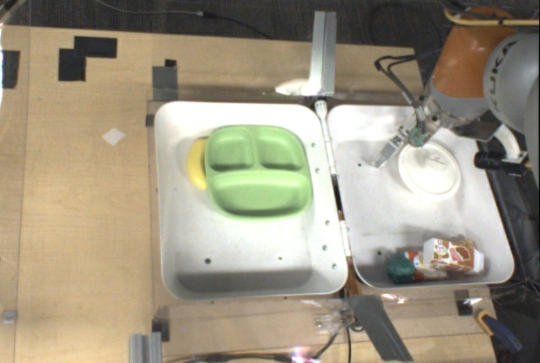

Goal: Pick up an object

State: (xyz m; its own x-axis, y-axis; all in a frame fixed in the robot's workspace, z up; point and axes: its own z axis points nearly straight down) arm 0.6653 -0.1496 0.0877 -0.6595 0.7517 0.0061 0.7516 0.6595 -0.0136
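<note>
My gripper [403,143] hangs low in the right bin [371,209], by the upper left edge of a clear white round dish [430,171]. Nothing shows held in it. The grey arm with its orange band [462,62] reaches in from the upper right. A small bottle [439,258] with a green cap and a red-and-white label lies on its side near the right bin's front wall. In the left bin [245,268] a green divided plate [256,170] rests partly over a yellow object [196,165] at its left edge.
A metal post [324,49] stands behind the seam between the two bins. Cables run along the right side beside the arm [506,159]. Black markers [84,56] sit on the wooden bench at the far left.
</note>
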